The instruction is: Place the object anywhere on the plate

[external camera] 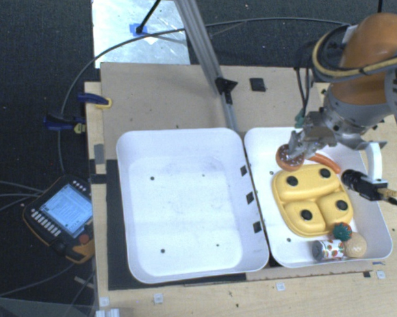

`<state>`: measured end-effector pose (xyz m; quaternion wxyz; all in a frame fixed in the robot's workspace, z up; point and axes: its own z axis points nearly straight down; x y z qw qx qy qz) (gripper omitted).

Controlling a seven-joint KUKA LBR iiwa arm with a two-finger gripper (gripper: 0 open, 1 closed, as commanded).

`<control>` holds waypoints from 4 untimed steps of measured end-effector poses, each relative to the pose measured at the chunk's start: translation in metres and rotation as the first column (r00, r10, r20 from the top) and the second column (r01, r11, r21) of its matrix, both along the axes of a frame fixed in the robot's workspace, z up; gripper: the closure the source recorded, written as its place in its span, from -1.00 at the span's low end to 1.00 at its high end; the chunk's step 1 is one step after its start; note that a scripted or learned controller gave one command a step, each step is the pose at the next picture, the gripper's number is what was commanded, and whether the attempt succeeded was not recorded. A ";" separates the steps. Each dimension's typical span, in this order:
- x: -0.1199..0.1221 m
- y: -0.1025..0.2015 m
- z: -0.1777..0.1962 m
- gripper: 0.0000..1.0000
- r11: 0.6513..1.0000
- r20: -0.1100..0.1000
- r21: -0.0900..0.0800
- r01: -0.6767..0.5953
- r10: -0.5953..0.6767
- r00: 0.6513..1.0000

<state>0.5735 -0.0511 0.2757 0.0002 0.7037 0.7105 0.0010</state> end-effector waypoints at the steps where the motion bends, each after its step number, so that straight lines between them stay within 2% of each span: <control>1: -0.004 0.052 -0.022 1.00 1.000 -0.002 0.001 0.000 0.000 1.000; 4: -0.030 0.184 -0.040 1.00 1.000 -0.001 0.002 -0.001 0.001 1.000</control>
